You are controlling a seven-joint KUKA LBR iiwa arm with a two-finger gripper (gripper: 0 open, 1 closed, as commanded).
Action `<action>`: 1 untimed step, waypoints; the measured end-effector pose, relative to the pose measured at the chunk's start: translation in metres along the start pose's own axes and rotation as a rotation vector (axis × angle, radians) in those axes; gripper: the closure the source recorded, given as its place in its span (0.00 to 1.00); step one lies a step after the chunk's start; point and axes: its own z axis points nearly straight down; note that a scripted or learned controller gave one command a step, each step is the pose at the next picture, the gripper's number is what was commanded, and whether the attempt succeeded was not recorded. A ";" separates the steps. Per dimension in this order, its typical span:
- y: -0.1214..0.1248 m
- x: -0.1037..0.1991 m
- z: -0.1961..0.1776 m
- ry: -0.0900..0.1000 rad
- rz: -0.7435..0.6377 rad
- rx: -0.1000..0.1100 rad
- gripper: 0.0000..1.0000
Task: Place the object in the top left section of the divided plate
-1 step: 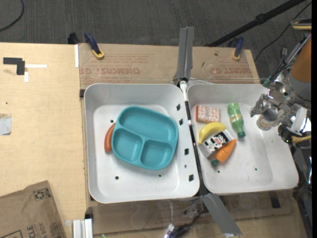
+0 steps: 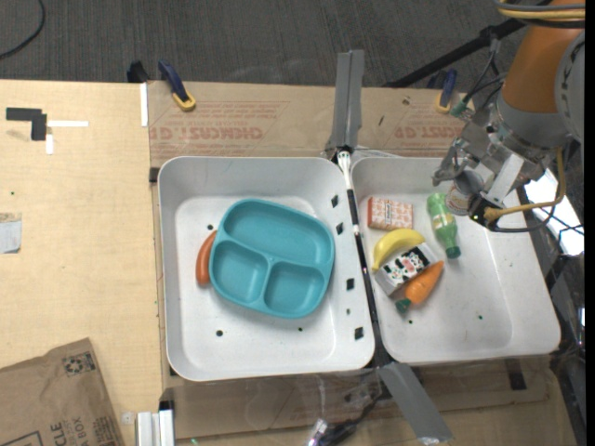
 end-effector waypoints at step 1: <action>-0.062 0.047 0.047 -0.002 -0.104 0.003 1.00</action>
